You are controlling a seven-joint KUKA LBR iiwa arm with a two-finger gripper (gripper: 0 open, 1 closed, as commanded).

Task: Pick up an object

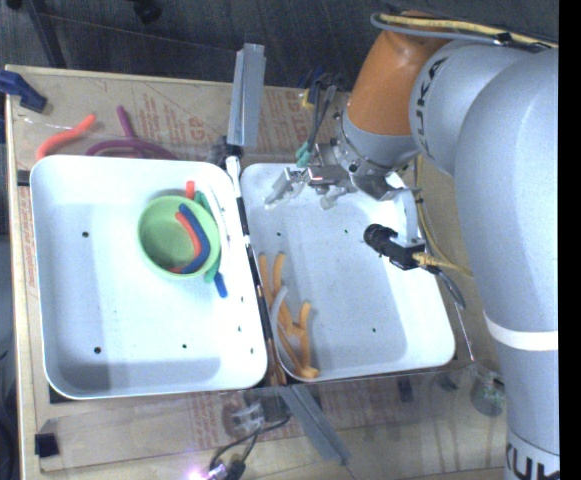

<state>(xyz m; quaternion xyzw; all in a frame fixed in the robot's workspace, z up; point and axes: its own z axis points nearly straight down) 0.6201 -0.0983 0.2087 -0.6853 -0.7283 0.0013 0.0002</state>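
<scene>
Grey arm with orange band [410, 78] reaches in from the right, wrist over the far end of the right shallow white bin [425, 328]. Tool [305, 183] sits above that bin's far-left corner, metal fingers [275, 190] splayed apart, released, nothing between them. A black cylindrical fitting [385, 243] with a cable hangs off the arm over the bin's far-right part.

Right bin contents: cluster of orange curved plastic pieces [295, 328] along the left wall, from mid-bin to the near-left corner, mixed with a pale translucent piece; can't separate the individual items. They lie well apart from the tool, nearer the camera. Rest of this bin's floor is bare white with a few small dark holes.

Left shallow white bin [90, 348]: light green round plastic bowl [175, 238] at far-right of centre, upright. Inside the bowl: blue curved piece [202, 236] and red curved piece [185, 226], nested together. A short blue stick [219, 286] lies just beside the bowl's near-right edge, and a small red-orange bit [190, 188] at its far edge.

On the wooden table [160, 103] beyond the left bin: orange-handled tool [65, 135] and a purple looped cord [130, 146]. A grey metal bar [245, 93] stands at the far end of the seam between the bins.
</scene>
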